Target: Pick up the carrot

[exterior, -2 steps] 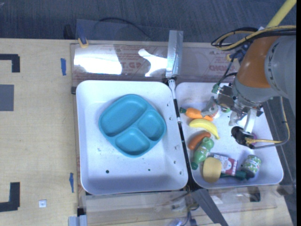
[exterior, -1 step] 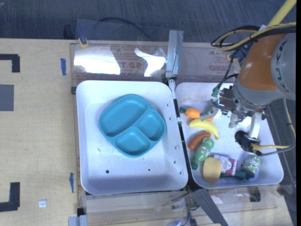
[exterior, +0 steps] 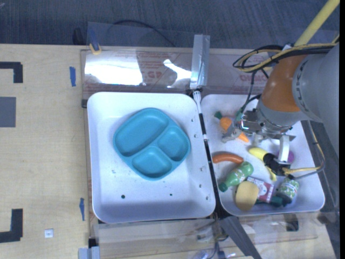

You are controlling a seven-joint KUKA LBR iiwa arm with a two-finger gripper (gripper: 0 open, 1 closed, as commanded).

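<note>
Over the right bin I have the arm reaching in, its orange band above the wrist, and the fingers pointing toward the bin's upper left part. From this slant I cannot tell whether they are spread or closed, nor whether anything sits between them. The carrot lies just beside them on the side away from the wrist, orange with a green top, and a second orange piece shows right at the tips; whether that is part of the same carrot I cannot make out. Below the fingers lies an orange-red sausage-shaped toy. Further below are a green bottle-shaped toy and a tan round toy. Toward the wrist side and lower, a yellow banana-like piece rests near a small packet and a green patterned can. Well apart from the fingers, past the divider, the left bin holds a blue divided plate. Both bins sit on the wooden surface.
</note>
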